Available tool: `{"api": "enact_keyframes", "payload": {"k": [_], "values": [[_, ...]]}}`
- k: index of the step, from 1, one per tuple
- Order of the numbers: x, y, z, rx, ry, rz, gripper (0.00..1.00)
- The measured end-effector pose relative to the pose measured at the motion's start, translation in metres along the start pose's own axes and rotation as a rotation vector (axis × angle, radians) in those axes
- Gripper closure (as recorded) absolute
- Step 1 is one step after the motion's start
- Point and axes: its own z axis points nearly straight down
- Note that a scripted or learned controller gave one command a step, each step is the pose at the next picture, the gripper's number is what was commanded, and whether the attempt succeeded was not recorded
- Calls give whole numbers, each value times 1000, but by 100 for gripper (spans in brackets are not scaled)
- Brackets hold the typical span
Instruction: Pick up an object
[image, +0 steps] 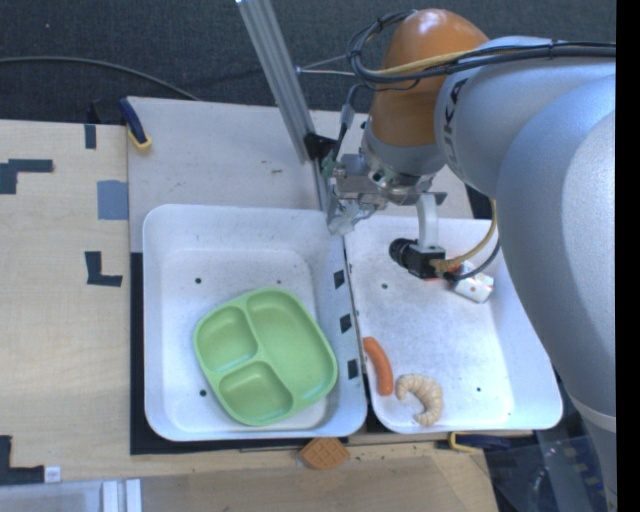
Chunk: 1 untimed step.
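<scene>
Orange sausage in right bin, well apart from end effector, finger state unclear.

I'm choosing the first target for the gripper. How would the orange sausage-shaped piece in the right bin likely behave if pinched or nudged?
The orange sausage looks rounded and smooth, so it may roll sideways if nudged. It lies close to the right bin wall, which could crowd a pinch. It looks small and probably light.

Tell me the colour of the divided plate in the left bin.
Light green; the divided plate shows clearly in the camera view.
</scene>
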Motion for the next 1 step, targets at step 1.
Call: {"api": "enact_keyframes", "payload": {"k": [1], "values": [[50, 2, -5, 0, 0, 1, 100]]}}
